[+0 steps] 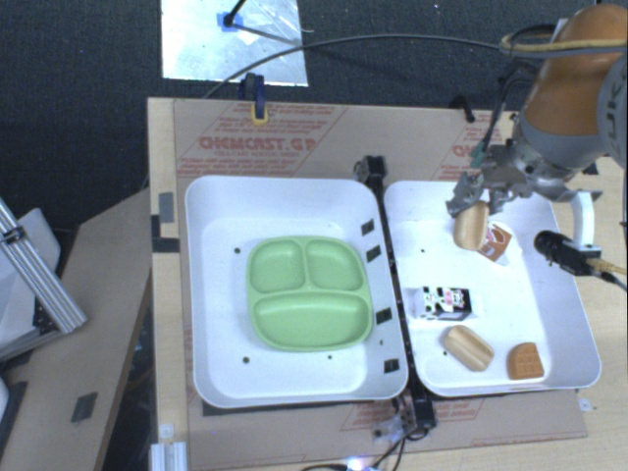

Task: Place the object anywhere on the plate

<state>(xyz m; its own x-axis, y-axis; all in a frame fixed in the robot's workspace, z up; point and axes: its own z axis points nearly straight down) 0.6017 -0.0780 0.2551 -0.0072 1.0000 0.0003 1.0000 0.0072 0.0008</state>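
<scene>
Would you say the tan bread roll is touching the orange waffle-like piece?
Apart: the camera view shows white bin floor between the tan bread roll and the orange waffle-like piece.

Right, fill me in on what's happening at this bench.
A grey and orange robot arm reaches in from the right, its gripper over the back of the right bin with a tan bread-like piece between its fingers, lifted or just picked. The green divided plate sits in the left bin with nothing on it yet. In the right bin lie a small orange-brown packet, a black and white carton, another bread roll and a waffle-like piece.
</scene>
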